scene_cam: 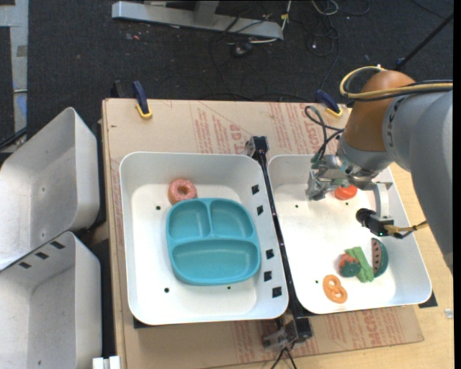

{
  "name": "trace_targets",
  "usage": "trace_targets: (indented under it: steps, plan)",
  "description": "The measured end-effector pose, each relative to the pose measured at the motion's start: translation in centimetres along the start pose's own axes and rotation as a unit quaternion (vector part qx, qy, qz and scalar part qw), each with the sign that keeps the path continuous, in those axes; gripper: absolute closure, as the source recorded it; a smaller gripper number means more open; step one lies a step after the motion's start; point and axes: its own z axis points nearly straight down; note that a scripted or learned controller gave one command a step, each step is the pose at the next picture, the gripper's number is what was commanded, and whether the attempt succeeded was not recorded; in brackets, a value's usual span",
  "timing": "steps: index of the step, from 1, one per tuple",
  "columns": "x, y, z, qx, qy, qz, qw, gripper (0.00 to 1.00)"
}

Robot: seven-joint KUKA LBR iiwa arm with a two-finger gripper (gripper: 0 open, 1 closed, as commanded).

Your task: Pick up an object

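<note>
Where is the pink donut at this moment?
The pink donut lies in the left bin, near its far edge, touching or just beside the upper left corner of the blue divided tray.

Grey arm, orange band, looping black cables, metallic gripper.

A brown board-topped counter, printed with faint red lettering, stands on a dark floor under even overhead light. Blue-and-yellow clamps grip its far edge at the left and right. Black cables trail across the floor behind it, near a grey metal frame lying at a slant. At the left, beside the counter, two spare white tubs sit tilted, one before the other.
</note>
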Motion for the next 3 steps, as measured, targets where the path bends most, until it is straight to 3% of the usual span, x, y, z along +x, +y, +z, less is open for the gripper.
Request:
trace_targets:
  steps: [3]
  plan:
    - [-0.8,1.0,-14.8,-0.002,-0.001,-0.002,1.0,1.0]
